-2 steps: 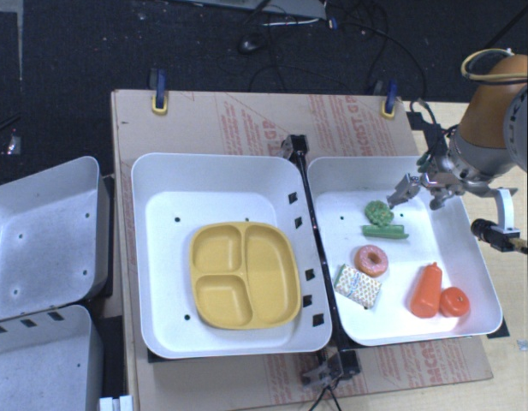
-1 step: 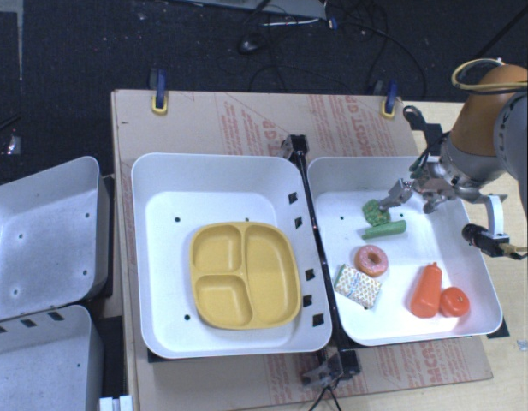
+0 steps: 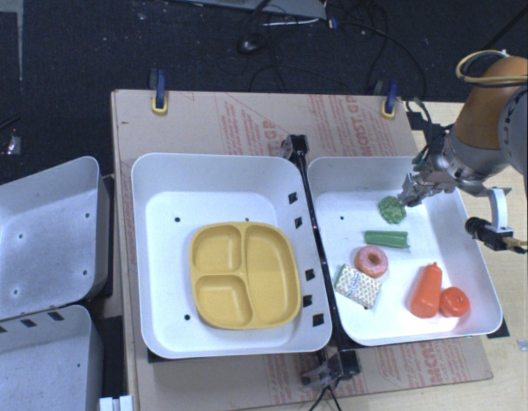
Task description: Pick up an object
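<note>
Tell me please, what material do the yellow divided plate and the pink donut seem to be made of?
The yellow divided plate looks like moulded plastic with a smooth, matte finish: one even colour and soft rounded ridges between its three compartments. The pink donut is probably a plastic or rubber toy; its surface is even in colour and slightly glossy, but the view is too small to tell which.

We see a yellow three-compartment plastic plate (image 3: 245,274) lying in the left shallow white bin (image 3: 161,187), with the right white bin (image 3: 349,178) just beside it. Both sit on a brown cardboard sheet (image 3: 221,118), clamped at its far edge by a left yellow-and-blue clamp (image 3: 159,92) and a right one (image 3: 389,98). Black cables (image 3: 272,32) trail over the dark floor beyond.
</note>
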